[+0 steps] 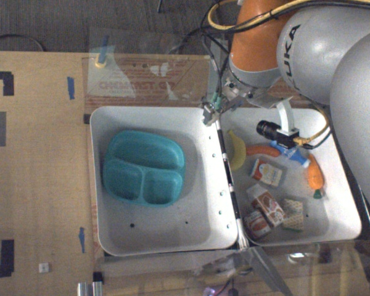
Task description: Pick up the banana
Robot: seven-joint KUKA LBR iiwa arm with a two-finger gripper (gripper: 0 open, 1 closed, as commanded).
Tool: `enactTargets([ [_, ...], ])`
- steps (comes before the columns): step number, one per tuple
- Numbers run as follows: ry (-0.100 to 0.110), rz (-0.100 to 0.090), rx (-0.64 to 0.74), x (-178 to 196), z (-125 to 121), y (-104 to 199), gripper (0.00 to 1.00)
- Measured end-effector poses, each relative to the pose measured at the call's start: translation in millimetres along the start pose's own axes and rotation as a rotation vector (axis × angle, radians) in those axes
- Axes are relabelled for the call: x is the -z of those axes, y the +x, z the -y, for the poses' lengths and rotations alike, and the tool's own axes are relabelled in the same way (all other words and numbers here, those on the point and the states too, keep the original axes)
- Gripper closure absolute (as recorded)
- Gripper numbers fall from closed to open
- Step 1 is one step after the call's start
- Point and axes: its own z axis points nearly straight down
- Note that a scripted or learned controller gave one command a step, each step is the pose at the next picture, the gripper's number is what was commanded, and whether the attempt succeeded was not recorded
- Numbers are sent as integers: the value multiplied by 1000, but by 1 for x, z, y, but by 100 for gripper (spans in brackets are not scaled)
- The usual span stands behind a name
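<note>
The yellow banana [237, 151] lies in the right bin [345, 227], close to its left wall and toward the back. My gripper [211, 110] hangs below the orange-banded wrist, over the back end of the wall between the two bins. It is up and to the left of the banana, apart from it. Nothing shows in its grasp.
A teal divided plate [145, 167] lies in the left bin [111, 233]. Around the banana lie an orange carrot [315, 175], an orange stick [263, 150], small cartons [267, 172] [268, 209] and a wafer-like block [293, 214]. A black cylinder on a blue mount [277, 134] hangs off the arm above them.
</note>
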Motion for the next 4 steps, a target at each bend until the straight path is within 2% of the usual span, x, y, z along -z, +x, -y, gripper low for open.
enactTargets([
  [1, -2, 1, 189, 126, -20, 20, 100],
  [2, -2, 0, 580, -9, -3, 22, 100],
  [3, -3, 1, 701, 161, 4, 30, 100],
  [4, -3, 1, 1093, 89, 81, 0, 100],
])
